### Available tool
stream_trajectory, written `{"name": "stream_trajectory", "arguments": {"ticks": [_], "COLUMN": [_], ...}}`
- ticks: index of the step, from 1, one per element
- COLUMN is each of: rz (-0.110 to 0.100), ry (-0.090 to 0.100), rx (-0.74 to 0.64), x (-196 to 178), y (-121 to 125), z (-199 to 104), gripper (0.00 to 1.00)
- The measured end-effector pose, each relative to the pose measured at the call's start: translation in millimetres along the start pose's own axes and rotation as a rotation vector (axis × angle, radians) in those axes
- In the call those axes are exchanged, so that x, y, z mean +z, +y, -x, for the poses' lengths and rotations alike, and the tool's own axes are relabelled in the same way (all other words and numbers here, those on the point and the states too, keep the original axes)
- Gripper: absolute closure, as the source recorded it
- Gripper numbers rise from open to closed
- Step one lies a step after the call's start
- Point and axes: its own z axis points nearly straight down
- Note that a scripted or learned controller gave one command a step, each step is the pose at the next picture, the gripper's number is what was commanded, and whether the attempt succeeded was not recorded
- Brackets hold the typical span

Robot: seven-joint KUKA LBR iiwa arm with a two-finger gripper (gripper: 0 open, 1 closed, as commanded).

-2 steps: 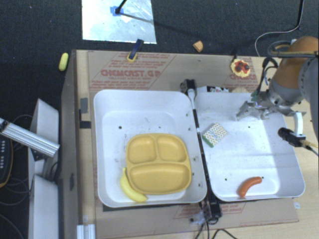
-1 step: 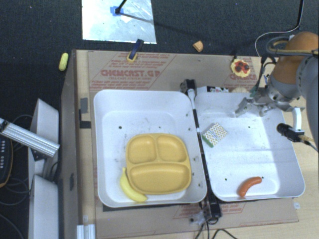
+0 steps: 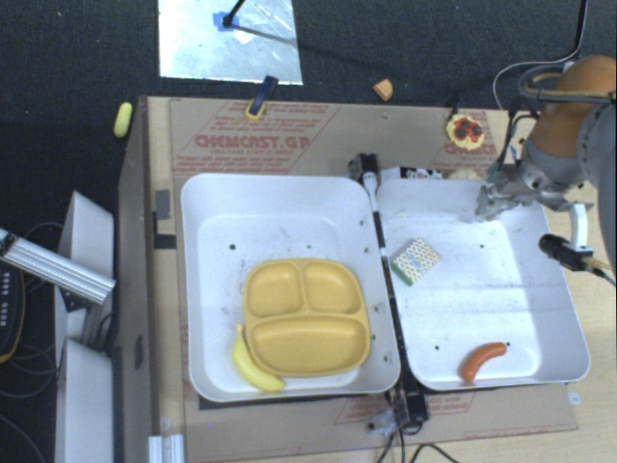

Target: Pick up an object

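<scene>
In the right bin (image 3: 549, 287) lie a small patterned green-and-white block (image 3: 415, 258) near its left wall and an orange sausage (image 3: 482, 359) near its front edge. The left bin (image 3: 222, 210) holds a yellow divided plate (image 3: 307, 314) with a yellow banana (image 3: 253, 365) beside its front-left corner. My gripper (image 3: 489, 204) hangs over the far right part of the right bin, well away from the block and the sausage. Nothing shows between its fingers.
A small pizza toy (image 3: 467, 130) lies on the cardboard behind the right bin. A tan piece (image 3: 384, 89) and a yellow object (image 3: 122, 119) lie off the bench at the back. A black clamp (image 3: 367, 170) joins the bins at the rear.
</scene>
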Motion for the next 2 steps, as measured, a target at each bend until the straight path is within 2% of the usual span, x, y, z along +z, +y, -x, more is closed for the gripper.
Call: {"name": "stream_trajectory", "arguments": {"ticks": [1, 2], "rz": [-0.003, -0.003], "ry": [0.001, 0.001], "rx": [0.002, 0.004], "x": [12.0, -1.9], "y": [-1.2, -5.1], "z": [-0.6, -0.1], "gripper": [1.0, 1.0]}}
